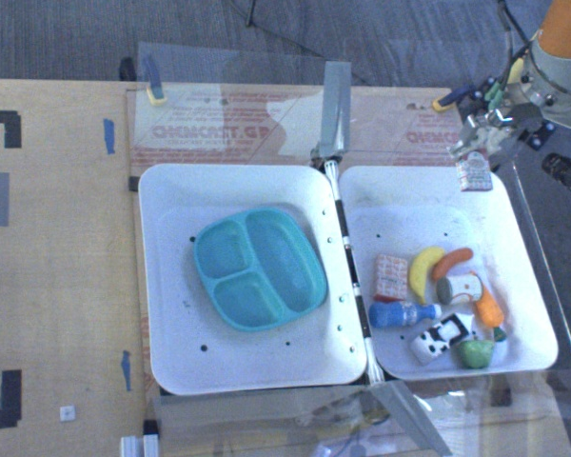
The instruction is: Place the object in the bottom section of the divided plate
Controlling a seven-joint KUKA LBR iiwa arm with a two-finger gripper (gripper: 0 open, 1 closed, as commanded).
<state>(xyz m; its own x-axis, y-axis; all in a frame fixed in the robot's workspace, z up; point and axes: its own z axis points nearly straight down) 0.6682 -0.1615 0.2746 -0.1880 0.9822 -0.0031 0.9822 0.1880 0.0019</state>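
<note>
**Arm Waits at the Far Corner, Plate Still Bare**

Well, we join the action with the gripper (476,155) parked up at the far right corner of the right bin (514,208), hanging over its rim and well apart from the pile of toys. Whether the pincer is spread or pressed together, I cannot tell; the wrist hardware is a tangle of cable and metal from up here, and nothing shows as pinched.

Down in the near half of that bin, the candidates sit crowded together: a yellow banana (423,269) touching an orange-red sausage-shaped piece (451,262), a checked cracker block (391,276) just beside them, a blue bottle (400,313) lying on its side, a black-and-white piece (439,337), a green lump (476,353) and an orange carrot shape (489,309). Which one the task means is not clear yet; none has left the bin.

Over in the left bin (162,255), the teal divided plate (259,268) lies flat and slightly turned, so its bottom section (250,304) faces the near edge. That section carries nothing, so by my reading the job has not begun.

My guess on the clutter: those touching pieces leave little room for fingers, so a clean pick looks tricky. The bottle, lying a bit apart at the pile's left, seems the easier target.
</note>
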